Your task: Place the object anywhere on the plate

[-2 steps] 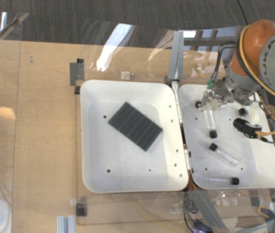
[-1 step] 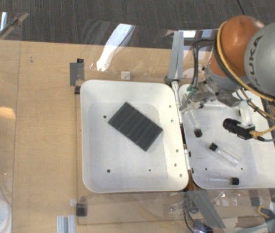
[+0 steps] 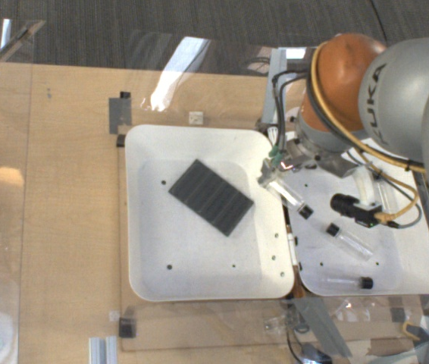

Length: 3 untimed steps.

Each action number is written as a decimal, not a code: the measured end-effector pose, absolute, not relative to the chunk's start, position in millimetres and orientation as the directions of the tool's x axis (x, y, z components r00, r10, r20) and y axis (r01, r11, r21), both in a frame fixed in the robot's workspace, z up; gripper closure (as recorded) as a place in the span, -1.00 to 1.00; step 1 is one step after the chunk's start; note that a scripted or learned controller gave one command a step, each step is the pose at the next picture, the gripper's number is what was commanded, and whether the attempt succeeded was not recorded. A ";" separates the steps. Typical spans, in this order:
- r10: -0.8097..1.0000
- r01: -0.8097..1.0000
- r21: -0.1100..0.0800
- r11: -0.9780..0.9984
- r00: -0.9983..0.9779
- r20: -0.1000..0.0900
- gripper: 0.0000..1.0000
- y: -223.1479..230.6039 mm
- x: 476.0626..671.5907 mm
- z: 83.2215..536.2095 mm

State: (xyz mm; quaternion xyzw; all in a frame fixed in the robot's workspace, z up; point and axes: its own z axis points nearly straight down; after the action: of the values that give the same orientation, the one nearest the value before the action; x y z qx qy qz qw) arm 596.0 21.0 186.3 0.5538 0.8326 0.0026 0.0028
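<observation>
Two white bins: left bin [image 3: 142,226], right bin [image 3: 419,271]. One dark ribbed plate [image 3: 211,197] in left. Gripper [image 3: 270,174] at shared wall; I cannot tell its grip. I count three capped tubes [image 3: 349,240] in right; nearest tube [image 3: 290,196] just beside gripper.

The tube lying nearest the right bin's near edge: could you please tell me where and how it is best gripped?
I'd grip the tube at mid-length of its clear body, coming straight down from above and closing across its narrow width. It lies flat and alone, with both long sides free.
</observation>
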 end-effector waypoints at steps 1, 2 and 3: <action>0.887 0.887 0.006 0.461 -0.461 -0.001 1.00 67.4 562.7 185.6; 0.875 0.875 0.008 0.484 -0.484 -0.002 1.00 101.2 560.9 186.2; 0.976 0.976 0.005 0.219 -0.219 0.000 1.00 109.2 592.8 185.5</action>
State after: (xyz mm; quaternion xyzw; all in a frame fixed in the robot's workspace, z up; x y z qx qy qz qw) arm 592.8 109.2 185.5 0.6247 0.7809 0.0019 0.0018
